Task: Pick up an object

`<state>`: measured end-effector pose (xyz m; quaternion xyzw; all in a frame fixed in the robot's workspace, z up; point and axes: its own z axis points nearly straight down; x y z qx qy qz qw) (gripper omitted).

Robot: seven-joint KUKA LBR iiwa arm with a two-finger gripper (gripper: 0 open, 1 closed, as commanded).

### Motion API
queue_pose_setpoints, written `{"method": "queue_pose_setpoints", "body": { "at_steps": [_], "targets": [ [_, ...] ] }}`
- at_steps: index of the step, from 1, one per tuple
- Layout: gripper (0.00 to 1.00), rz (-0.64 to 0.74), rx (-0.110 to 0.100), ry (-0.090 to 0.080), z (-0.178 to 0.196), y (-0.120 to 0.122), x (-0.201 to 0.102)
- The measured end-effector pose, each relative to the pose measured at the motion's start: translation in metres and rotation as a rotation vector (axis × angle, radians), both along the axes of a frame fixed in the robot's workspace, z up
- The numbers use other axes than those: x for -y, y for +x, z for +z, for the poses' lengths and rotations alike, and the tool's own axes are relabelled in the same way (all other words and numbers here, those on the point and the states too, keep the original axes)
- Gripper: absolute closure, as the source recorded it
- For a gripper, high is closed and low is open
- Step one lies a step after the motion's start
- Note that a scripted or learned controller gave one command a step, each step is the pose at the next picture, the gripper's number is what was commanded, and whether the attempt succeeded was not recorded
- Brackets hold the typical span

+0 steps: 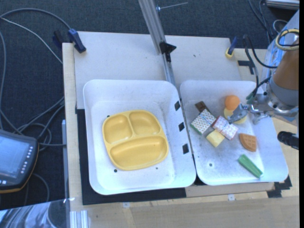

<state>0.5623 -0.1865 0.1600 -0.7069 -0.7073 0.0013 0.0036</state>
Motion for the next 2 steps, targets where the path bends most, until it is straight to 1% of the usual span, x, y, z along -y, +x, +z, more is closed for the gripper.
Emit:
{"method": "queue_pose_setpoints", "body": {
  "at_steps": [1,2],
  "targets": [
    [0.0,0.0,-0.001,0.0,-0.047,-0.01,0.0],
    [1.0,0.001,0.008,-0.002,-0.033,-0.007,0.0]
  ]
}}
